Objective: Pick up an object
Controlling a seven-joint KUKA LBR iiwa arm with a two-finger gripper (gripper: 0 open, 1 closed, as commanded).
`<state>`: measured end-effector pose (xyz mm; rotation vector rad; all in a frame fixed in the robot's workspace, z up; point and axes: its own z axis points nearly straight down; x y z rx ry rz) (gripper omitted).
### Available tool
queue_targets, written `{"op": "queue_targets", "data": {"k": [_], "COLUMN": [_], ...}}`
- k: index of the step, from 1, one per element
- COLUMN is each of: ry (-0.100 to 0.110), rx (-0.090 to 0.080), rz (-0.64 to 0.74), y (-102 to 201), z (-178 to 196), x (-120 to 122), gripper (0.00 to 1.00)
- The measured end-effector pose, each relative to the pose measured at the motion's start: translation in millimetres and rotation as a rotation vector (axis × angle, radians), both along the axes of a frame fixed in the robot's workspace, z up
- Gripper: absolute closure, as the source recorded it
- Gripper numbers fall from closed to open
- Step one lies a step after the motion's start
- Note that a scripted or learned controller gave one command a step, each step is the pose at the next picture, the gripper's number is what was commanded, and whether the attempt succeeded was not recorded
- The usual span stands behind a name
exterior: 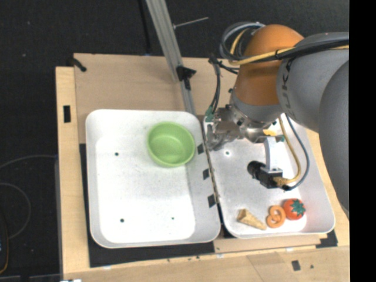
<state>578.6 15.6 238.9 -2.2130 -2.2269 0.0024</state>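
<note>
The end effector [218, 135] hangs over the right bin's [235, 175] top-left corner, its grasp state unreadable; the tomato [294, 208], pretzel [275, 216] and cone [250, 219] lie toward the near-right corner.

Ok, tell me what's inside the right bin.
The right bin holds a tomato, a pretzel and a cone-shaped piece near its front edge. The arm covers the bin's back part, so anything there is hidden.
</note>
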Motion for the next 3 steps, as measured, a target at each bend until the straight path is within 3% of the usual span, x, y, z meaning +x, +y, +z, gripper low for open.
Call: {"op": "queue_targets", "data": {"k": [1,2,3], "ry": [-0.004,-0.001,-0.001], "rx": [0.002,-0.002,-0.003], "rz": [0.002,-0.003,-0.004], "y": [57,62,62], "z": [11,1,1], "x": [7,11,11], "gripper": [1.00,1.00,0.00]}}
